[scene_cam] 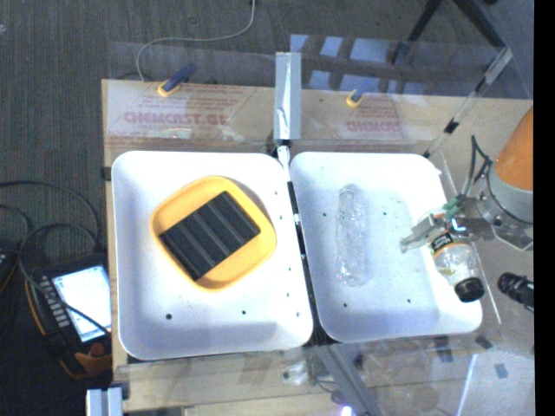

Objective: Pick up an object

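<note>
Clear plastic catches the eye first: a transparent bottle (351, 235) lies lengthwise in the middle of the right bin (381, 167), running from the far side toward the near side. Over at that bin's right edge sits the gripper (434, 234), reaching in from the right with the orange-banded arm (519, 167) behind it. Whether the claw is wide or narrow, I cannot tell from here. Just beside it, on the near side, a small bottle with a black cap (457, 269) lies tilted against the bin's right wall, cap pointing to the near right corner. The clear bottle lies apart from the claw, to its left. In the left bin (143, 319), a yellow tray with a black ribbed insert (213, 232) rests at its centre, turned at an angle.
</note>
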Action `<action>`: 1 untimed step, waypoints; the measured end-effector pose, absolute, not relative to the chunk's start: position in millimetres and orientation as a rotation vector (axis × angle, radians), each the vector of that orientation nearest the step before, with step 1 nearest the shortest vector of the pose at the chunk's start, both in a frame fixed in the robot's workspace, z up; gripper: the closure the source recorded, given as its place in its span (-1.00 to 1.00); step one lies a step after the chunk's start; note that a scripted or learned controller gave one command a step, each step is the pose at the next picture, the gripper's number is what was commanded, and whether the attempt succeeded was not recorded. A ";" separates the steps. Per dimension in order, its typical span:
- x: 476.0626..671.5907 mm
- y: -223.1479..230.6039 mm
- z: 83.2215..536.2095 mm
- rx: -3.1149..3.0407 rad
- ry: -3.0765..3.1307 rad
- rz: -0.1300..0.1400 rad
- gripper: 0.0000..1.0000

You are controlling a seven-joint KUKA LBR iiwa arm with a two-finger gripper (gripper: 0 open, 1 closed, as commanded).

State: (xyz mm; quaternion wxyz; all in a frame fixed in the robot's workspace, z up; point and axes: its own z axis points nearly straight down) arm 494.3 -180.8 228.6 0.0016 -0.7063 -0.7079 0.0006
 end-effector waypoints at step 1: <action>540.2 -207.5 209.6 -2.104 -2.332 0.004 -1.00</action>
